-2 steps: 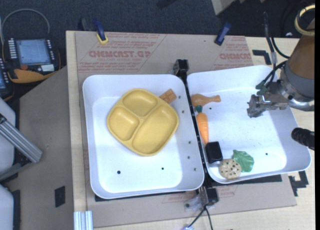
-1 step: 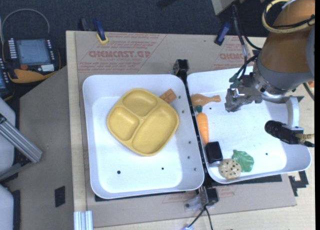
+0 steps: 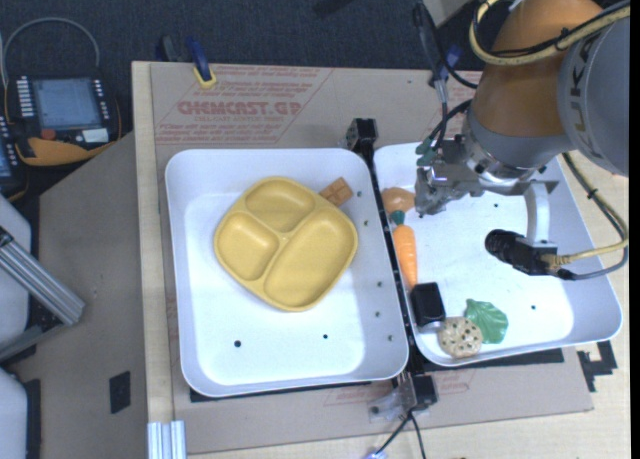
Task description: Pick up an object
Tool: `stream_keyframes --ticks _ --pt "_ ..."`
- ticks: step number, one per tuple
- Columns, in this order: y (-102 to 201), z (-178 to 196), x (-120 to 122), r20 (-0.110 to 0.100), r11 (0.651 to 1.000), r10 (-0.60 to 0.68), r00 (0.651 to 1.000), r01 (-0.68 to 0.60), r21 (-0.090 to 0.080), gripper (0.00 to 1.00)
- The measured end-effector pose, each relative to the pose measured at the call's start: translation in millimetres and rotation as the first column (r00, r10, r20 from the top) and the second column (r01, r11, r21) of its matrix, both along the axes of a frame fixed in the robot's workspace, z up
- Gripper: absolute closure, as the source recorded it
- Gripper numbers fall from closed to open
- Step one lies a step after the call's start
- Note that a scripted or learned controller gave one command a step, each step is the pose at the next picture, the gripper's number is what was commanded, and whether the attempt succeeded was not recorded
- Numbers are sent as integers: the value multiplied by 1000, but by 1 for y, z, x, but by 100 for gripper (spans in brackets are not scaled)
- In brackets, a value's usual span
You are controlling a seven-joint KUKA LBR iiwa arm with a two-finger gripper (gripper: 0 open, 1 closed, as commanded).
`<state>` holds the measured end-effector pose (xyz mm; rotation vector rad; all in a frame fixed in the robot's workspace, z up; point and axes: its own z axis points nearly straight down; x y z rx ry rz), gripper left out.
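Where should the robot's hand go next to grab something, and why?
Probably a short drop straight down and slightly left. The hand hangs over the right bin, close beside a small orange-brown piece at the bin's left edge, with the carrot just below it in the view. That piece looks like the closest thing to grab.
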<state>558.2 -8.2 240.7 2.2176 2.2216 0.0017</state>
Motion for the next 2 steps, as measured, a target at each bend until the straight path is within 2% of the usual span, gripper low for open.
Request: stream_keyframes --ticks 1,2 --pt "39 -9 36 1 1000 1 1000 -1 1 100" --pt "80 -21 60 1 1000 1 1000 -1 1 100"
